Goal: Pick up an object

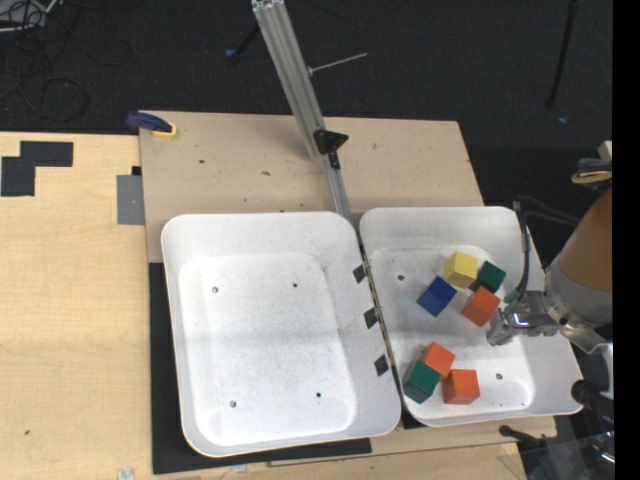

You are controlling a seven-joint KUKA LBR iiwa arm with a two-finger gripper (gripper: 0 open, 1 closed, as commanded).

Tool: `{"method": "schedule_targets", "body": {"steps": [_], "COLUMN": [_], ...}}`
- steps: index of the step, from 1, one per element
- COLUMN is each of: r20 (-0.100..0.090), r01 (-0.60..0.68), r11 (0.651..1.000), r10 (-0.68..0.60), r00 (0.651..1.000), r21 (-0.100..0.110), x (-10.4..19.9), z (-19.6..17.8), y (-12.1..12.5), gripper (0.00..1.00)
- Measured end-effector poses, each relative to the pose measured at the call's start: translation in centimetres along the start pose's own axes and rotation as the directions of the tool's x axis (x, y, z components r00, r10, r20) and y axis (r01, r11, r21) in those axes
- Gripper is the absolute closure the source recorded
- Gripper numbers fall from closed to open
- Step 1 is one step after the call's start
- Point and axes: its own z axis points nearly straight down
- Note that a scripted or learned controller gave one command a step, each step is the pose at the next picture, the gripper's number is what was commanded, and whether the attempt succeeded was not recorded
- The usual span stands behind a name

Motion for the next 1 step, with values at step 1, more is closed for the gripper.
{"method": "schedule_targets", "body": {"steps": [1], "r20": [0.000], "r01": [0.010], "r11": [1.000], "r10": [-0.010], "r00": [1.000], "r21": [-0.001], "x": [0.30], "z": [-4.28], "y": [0.30], "gripper": [1.00]}}
